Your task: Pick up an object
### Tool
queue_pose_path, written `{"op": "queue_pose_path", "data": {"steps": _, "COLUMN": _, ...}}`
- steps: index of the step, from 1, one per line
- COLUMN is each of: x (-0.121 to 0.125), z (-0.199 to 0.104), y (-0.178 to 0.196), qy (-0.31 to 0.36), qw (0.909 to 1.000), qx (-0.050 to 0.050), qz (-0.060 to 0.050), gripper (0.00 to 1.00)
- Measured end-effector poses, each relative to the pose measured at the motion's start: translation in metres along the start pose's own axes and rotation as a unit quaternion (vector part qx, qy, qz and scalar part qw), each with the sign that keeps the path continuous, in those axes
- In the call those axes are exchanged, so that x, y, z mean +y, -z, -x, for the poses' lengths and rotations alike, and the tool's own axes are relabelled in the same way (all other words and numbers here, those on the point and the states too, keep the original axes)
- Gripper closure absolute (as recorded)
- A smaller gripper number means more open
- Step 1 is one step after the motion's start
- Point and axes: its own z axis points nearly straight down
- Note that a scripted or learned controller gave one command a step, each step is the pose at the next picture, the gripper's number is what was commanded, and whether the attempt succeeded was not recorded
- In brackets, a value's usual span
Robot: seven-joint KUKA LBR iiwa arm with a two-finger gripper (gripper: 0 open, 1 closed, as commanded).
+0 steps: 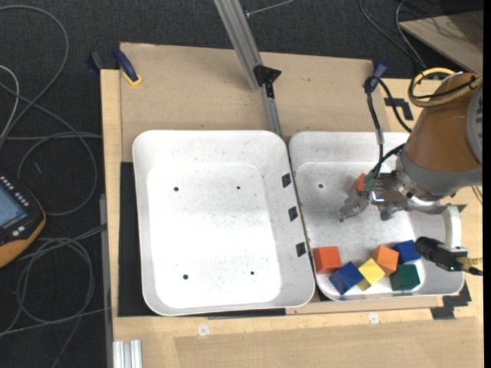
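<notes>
Several small blocks lie along the near edge of the right bin [322, 156]: an orange block [327, 258], a blue block [347, 277], a yellow block [371, 271], a second orange block [387, 257], another blue block [407, 250] and a green block [405, 277]. My gripper [367, 210] hangs over the middle of the right bin, a little behind the blocks. Its two fingers [347, 211] are spread apart and open, with bare bin floor between them. A small orange-red part [360, 182] shows at the wrist.
The left bin [153, 152] lies beside the right one, with a shared ridge between them. A slanted metal bar [244, 41] comes down to the back of the bins. Cables [46, 228] and a handheld device [14, 215] lie on the floor at the left.
</notes>
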Motion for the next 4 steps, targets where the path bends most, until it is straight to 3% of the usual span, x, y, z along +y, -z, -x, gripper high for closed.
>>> {"op": "queue_pose_path", "data": {"steps": 1, "x": -0.005, "z": 0.001, "y": -0.044, "qy": 0.0, "qw": 1.0, "qx": 0.0, "qz": 0.0, "gripper": 0.0}}
{"op": "queue_pose_path", "data": {"steps": 2, "x": -0.003, "z": 0.001, "y": -0.03, "qy": 0.0, "qw": 1.0, "qx": -0.001, "qz": 0.004, "gripper": 1.0}}
{"op": "queue_pose_path", "data": {"steps": 3, "x": -0.01, "z": 0.005, "y": 0.028, "qy": 0.001, "qw": 1.0, "qx": -0.002, "qz": 0.007, "gripper": 1.0}}
{"op": "queue_pose_path", "data": {"steps": 4, "x": 0.001, "z": 0.007, "y": 0.084, "qy": 0.001, "qw": 1.0, "qx": -0.002, "qz": 0.008, "gripper": 1.0}}
